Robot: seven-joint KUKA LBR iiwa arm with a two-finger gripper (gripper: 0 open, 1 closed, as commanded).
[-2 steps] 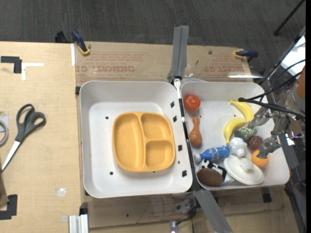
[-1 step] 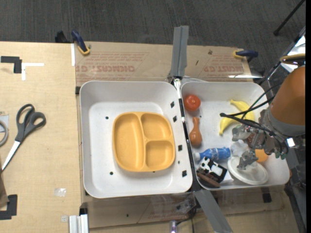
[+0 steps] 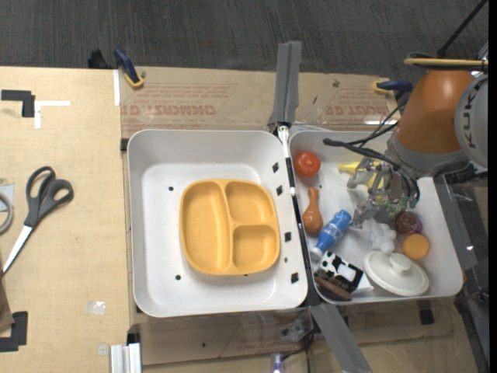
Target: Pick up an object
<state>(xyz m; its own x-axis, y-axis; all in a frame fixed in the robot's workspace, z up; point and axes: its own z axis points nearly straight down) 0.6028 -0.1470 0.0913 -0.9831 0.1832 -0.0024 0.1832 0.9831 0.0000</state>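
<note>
My gripper [image 3: 371, 202] hangs low over the middle of the right bin [image 3: 446, 231], reaching in from the upper right under the orange wrist band. Just below it lie a crumpled clear piece [image 3: 382, 234] and a blue bottle [image 3: 332, 230]. A purple ball [image 3: 408, 223] and an orange ball [image 3: 416, 246] sit to its right. A red tomato [image 3: 307, 164], a brown pear-shaped toy [image 3: 312, 212], a yellow piece [image 3: 351, 167], a white lid [image 3: 396, 272] and a black-and-white toy [image 3: 339, 270] are also in this bin. I see nothing held.
The left bin [image 3: 147, 231] holds a yellow divided plate [image 3: 230, 226]. Scissors [image 3: 37, 200] lie on the wooden bench at the far left. A grey divider post [image 3: 286, 84] stands between the bins at the back.
</note>
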